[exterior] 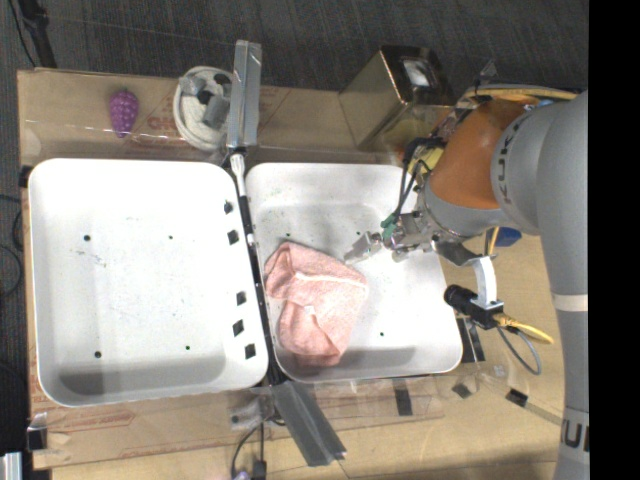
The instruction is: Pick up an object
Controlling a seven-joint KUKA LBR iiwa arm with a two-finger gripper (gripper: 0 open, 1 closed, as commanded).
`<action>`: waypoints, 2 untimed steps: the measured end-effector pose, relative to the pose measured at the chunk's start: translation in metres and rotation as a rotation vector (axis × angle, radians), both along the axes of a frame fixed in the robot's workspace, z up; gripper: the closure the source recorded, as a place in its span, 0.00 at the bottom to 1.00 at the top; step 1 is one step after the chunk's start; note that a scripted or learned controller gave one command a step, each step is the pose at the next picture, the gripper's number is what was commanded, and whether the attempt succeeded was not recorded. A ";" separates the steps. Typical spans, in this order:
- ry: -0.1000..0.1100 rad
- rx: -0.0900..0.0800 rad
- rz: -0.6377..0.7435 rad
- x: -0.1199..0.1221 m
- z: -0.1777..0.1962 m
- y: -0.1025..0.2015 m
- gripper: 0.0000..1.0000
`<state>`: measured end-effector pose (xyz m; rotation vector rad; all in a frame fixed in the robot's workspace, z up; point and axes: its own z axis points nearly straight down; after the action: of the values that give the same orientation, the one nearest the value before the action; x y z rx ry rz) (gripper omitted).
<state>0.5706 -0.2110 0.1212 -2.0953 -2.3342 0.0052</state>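
Purple toy (123, 111): small and knobbly, lying on the far left of the worktop (300, 103), outside both bins and out of play.
Left bin (60, 268): shallow, white, hard-walled, sitting bare beside its twin.
Pink cloth (312, 301): soft, crumpled into a folded heap, lying at the near left of the right bin (420, 348), against the dividing wall (the likely pick, I judge).
Jaws (385, 240): hanging right of and beyond the cloth, apart from it; whether they are parted or together I cannot tell.
Arm (520, 168): grey with an orange band, reaching in from the right.
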 end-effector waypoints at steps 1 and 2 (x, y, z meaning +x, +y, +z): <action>-0.005 -0.001 0.073 -0.020 -0.029 0.029 0.00; -0.004 0.000 0.188 -0.046 -0.029 0.075 0.00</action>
<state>0.5244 -0.1364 0.0918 -1.8695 -2.5228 0.0012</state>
